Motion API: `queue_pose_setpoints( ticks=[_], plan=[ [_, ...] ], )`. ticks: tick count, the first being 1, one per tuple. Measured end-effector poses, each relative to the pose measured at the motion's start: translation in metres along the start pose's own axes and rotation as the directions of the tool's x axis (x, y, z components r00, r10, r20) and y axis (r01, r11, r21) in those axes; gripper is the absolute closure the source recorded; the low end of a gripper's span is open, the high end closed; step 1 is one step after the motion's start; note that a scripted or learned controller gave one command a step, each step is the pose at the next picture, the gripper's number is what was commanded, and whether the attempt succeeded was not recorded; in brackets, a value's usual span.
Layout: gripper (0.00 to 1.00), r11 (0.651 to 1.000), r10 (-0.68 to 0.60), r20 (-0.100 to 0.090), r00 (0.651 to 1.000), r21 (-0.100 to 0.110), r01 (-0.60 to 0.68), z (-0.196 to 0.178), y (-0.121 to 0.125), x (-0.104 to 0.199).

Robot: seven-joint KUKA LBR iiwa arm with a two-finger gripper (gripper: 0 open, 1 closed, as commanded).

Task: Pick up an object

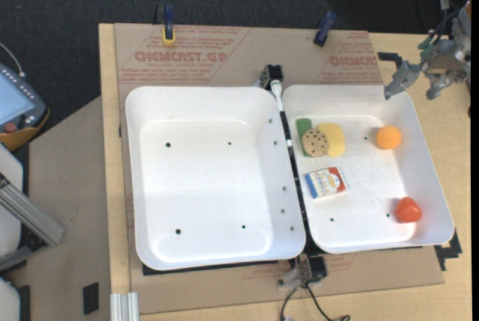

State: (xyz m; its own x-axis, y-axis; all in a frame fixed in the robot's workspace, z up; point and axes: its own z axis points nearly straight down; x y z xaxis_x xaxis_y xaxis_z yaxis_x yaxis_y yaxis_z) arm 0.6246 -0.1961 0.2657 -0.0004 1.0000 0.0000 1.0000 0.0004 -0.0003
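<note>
Gripper (418, 85): grey metal, two slim fingers | wrist block: pale grey, boxy | cabling: thin dark leads along wrist

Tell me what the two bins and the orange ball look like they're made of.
Bins: thin moulded white plastic by the look, smooth with a slight sheen, rounded corners and raised rims. Orange ball: probably matte plastic or foam; even colour, no glare. Too small to be sure.

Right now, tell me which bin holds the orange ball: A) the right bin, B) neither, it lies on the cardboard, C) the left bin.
A: the orange ball lies inside the right bin, near its far right side, while the gripper hovers beyond that bin's far corner.
</note>
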Motion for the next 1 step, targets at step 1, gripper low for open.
queue_pose_setpoints(
  ticks=[1],
  plan=[
    [0.0, 1.0, -0.003, 0.008, 1.0, -0.021, 0.003, -0.147, 0.0446, -0.0104]
  ],
)
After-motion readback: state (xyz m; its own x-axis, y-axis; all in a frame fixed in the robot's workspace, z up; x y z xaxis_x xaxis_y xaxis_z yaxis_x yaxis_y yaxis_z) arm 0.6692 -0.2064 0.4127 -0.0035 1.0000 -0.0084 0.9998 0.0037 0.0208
